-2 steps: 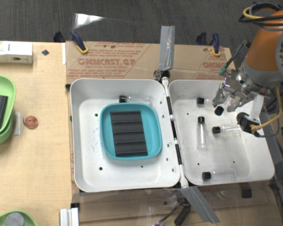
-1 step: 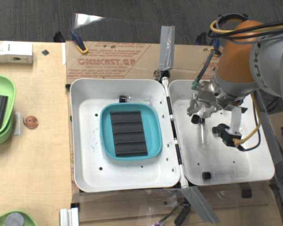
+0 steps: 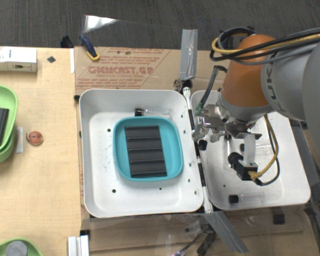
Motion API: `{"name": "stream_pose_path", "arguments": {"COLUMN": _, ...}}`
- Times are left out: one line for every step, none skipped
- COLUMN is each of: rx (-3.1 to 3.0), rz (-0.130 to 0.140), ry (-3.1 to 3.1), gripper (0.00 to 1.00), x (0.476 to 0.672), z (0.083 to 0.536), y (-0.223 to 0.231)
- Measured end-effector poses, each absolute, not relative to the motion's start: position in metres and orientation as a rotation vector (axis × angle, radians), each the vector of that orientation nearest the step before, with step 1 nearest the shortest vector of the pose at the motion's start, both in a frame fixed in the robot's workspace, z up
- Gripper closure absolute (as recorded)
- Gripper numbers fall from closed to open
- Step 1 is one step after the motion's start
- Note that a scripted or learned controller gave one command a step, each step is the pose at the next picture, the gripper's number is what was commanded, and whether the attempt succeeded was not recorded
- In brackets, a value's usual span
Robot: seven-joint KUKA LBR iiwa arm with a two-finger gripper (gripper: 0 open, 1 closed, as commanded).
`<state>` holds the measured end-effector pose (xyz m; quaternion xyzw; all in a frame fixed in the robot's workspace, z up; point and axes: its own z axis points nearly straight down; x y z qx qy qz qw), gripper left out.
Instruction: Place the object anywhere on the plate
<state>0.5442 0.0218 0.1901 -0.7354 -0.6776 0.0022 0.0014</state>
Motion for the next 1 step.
{"name": "stream_pose_path", "arguments": {"rx": -2.308, "rz": 0.006, "ry": -2.127, "gripper": 0.0, "x": 0.5443, "z": 0.1902, "y": 0.0215}}
